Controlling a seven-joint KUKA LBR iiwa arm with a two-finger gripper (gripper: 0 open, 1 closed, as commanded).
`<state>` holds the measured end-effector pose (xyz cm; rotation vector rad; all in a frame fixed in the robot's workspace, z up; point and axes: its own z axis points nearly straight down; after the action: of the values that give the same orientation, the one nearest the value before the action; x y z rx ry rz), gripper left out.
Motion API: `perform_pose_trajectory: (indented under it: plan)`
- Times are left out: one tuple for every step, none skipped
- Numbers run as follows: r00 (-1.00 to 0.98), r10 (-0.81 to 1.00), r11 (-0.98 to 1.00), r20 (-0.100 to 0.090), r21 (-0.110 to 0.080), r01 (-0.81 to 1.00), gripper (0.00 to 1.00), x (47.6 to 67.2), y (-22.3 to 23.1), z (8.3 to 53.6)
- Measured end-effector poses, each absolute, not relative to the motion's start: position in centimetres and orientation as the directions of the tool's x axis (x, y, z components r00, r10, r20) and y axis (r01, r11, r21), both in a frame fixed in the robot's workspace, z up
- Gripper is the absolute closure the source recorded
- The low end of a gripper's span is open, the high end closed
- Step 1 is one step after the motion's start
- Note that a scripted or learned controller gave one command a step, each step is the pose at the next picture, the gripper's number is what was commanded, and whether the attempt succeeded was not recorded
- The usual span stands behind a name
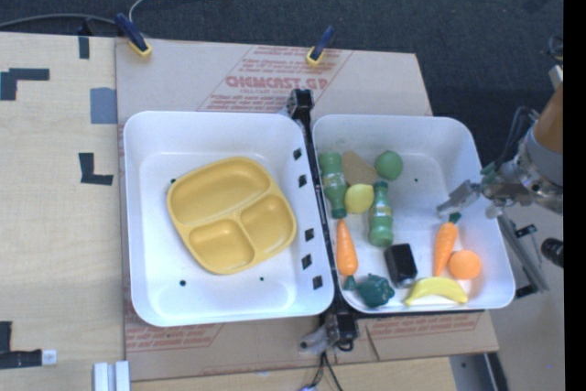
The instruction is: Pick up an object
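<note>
Camera view shows the approach step: the claw (461, 200) hangs spread and empty over the right bin (458, 135), needing descent onto the carrot (445, 247).

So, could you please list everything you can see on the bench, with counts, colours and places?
bins: 2, white, side by side on cardboard
divided plate: 1, yellow, left bin
bottles: 2, green, right bin, centre-left
lemon: 1, yellow, between the bottles
lime: 1, green, right bin, top
carrots: 2, orange, one by the divider, one at the right
orange: 1, orange, lower right
banana: 1, yellow, bottom edge
block: 1, black, centre bottom
broccoli-like piece: 1, dark green, bottom left
clamps: 2, blue-yellow, cardboard's top edge
gripper: 1, grey, right bin's right side
</note>
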<state>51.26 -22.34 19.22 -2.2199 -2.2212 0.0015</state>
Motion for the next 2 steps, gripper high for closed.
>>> perform_pose_trajectory:
  plan:
    - [0.000, 1.000, 0.000, 0.000, -0.001, 1.000, 0.00, 48.98, -20.54, 9.53]
    - [0.001, 1.000, -0.001, 0.001, -0.002, 1.000, 1.00, 48.97, -20.49, 10.43]
